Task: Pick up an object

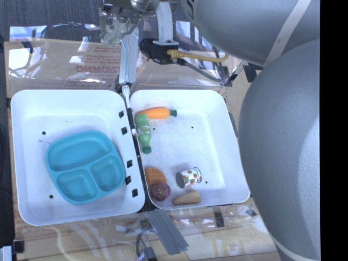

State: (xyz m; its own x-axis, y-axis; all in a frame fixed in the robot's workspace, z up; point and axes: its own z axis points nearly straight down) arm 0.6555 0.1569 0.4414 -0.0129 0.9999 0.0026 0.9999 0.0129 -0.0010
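Observation:
The right bin (217, 145) holds an orange carrot (155, 113) at its far left and a green bottle (143, 134) lying just below it along the left wall. Near the front lie a tan waffle piece (154, 175), a dark red round item (160, 190), a small patterned can (188, 177) on its side and a tan bread piece (186, 198). My gripper (115, 29) hangs high at the top of the view, beyond the bins' far edge, above the divider line. Nothing shows in its grasp.
A blue divided plate (84, 165) lies in the left bin (27, 118). The grey arm (272, 91) covers the view's right side and overhangs the right bin's right edge. A black cable fitting (157, 50) hangs below the wrist.

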